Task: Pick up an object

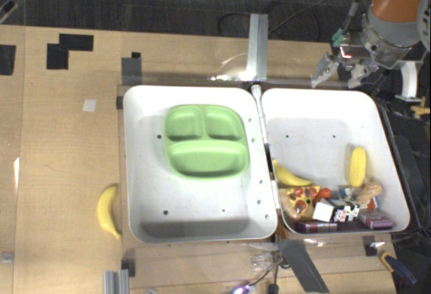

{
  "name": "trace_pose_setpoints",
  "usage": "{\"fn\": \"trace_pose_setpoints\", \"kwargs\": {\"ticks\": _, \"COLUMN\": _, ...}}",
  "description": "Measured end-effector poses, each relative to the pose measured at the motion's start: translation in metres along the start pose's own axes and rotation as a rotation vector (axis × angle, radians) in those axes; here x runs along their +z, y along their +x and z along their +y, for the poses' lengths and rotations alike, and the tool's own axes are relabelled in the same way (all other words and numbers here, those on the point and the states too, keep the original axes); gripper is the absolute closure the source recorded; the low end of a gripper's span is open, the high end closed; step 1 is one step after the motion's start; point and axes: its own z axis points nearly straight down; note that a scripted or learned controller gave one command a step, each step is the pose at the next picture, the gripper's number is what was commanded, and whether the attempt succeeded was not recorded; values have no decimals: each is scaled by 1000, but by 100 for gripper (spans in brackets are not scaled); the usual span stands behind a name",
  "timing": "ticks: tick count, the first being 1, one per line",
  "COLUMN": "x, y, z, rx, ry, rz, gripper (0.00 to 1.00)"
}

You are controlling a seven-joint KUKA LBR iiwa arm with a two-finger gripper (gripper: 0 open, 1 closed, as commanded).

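My gripper [339, 74] hangs above the far rim of the right bin [323, 118], open, with nothing between its fingers. The objects lie well in front of it, along the bin's near side: a yellow corn cob [357, 165] standing lengthwise, a banana [291, 177] against the left wall, a pizza slice toy [300, 199], and several small boxes and packets [340, 213] heaped in the near right corner.
The left bin [145, 171] holds a green divided plate [205, 140]. A second banana [108, 210] lies on the bench outside the left bin. A metal post [258, 47] stands behind the seam between the bins. Cables run at the right.
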Motion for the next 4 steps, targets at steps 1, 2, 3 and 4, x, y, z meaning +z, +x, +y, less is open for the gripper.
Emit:
{"fn": "trace_pose_setpoints", "kwargs": {"ticks": 1, "x": 133, "y": 8, "z": 6, "rx": -162, "ry": 1, "rz": 0, "gripper": 0}}
{"fn": "trace_pose_setpoints", "kwargs": {"ticks": 2, "x": 127, "y": -28, "z": -53, "rx": 92, "ry": 1, "rz": 0, "gripper": 0}}
{"fn": "trace_pose_setpoints", "kwargs": {"ticks": 3, "x": 188, "y": 14, "z": -32, "rx": -230, "ry": -7, "rz": -2, "gripper": 0}}
{"fn": "trace_pose_setpoints", "kwargs": {"ticks": 4, "x": 188, "y": 1, "z": -26, "rx": -43, "ry": -6, "rz": 0, "gripper": 0}}
